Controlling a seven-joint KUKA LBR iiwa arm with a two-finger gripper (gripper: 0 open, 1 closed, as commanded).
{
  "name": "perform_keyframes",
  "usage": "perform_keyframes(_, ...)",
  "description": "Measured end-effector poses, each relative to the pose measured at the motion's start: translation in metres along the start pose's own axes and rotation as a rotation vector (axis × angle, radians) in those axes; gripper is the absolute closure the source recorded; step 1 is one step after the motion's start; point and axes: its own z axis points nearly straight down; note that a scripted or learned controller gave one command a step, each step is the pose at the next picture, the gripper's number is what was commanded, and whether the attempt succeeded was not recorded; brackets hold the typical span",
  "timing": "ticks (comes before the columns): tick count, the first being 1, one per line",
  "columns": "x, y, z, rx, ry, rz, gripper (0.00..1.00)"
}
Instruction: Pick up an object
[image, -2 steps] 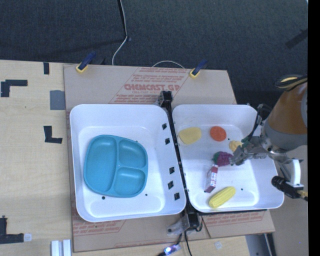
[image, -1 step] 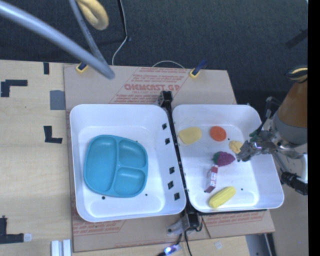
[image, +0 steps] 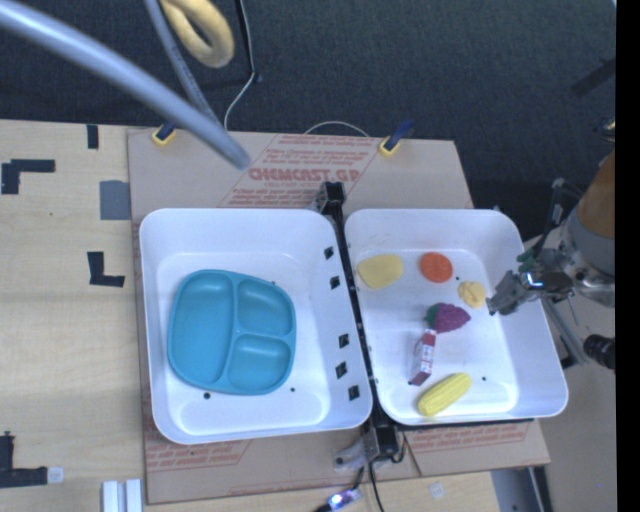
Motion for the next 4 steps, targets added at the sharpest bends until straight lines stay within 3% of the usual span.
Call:
perform_keyframes(1, 0.051, 0.012, 0.003, 0.003, 0.002, -0.005, 1.00)
perform_keyframes(3, 0.161, 0.013, -0.005, 0.003, 0.001, -0.005, 1.00)
perform_keyframes(4, 0.219, 0.006, 0.013, 0.006, 0.001, -0.005, 1.00)
